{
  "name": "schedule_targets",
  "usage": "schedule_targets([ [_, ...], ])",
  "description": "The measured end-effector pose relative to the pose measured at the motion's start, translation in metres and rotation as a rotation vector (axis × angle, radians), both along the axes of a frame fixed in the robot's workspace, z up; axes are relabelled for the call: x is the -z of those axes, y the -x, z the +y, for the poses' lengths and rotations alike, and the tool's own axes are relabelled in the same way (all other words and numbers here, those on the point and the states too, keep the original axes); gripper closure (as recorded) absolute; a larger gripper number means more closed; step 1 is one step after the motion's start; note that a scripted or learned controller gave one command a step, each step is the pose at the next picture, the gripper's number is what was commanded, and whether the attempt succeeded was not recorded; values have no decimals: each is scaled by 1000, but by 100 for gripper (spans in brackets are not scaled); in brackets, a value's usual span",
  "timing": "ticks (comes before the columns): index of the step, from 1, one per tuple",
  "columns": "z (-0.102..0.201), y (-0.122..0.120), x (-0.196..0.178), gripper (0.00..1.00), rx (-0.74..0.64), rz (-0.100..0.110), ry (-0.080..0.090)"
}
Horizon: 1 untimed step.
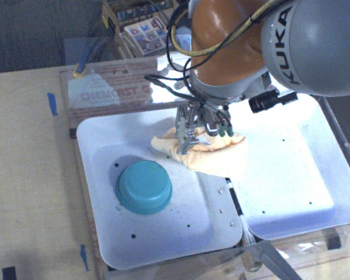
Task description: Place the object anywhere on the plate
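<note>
A teal round plate [144,186] sits in the left bin [99,146], left of its middle. A tan, floppy, bread-like object [212,152] stretches across the upper divide between the two bins, up and to the right of the plate. My gripper [193,139] points down from the orange wrist onto the object's left half. Its metal fingers [186,128] are closed into the tan material, which shows between them. The object casts a shadow on the bin floor below it and appears slightly raised. It is apart from the plate.
The right bin [307,170] lies under the arm's grey body [314,34]. A printed board [113,86] lies behind the left bin. The wooden bench [28,187] stretches to the left, with boxes [141,25] on the floor behind.
</note>
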State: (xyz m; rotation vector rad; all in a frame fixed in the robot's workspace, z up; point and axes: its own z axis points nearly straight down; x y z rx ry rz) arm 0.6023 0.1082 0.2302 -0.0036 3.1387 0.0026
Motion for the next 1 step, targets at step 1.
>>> schedule_targets([
  [1, 0, 0, 0, 0, 0, 0, 0],
])
